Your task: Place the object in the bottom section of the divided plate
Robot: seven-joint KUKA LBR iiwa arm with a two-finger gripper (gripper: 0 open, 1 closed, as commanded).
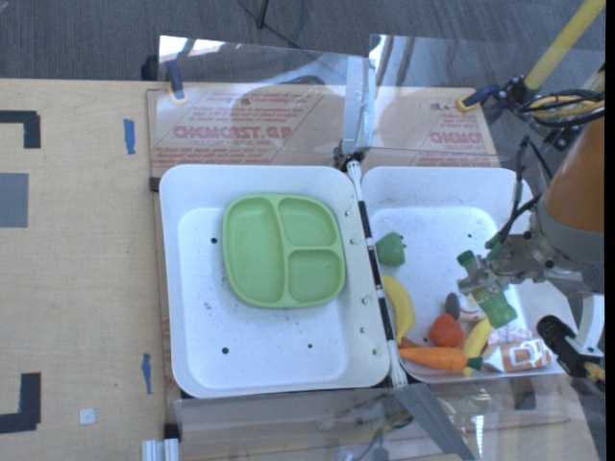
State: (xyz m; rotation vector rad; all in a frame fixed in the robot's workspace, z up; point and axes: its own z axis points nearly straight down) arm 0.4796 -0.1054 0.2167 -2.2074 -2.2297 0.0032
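**Camera view: gripper low over a crowded right bin**

Camera view, from above at a slant. The gripper [478, 275] sits low in the right bin [432, 185], among a green bottle-like item [498, 307], a red tomato [445, 330], a yellow piece [478, 338], a carrot [434, 357], a banana [399, 305] and a green pepper [389, 249]. Whether the claw is apart or clamped cannot be told. The divided plate [284, 250] lies bare in the left bin [192, 353]; its bottom section [314, 273] awaits an object. Risks, judged: tight clutter may cause a double pick or a glancing miss, and a loose grasp could drop the item on the rims between the bins.
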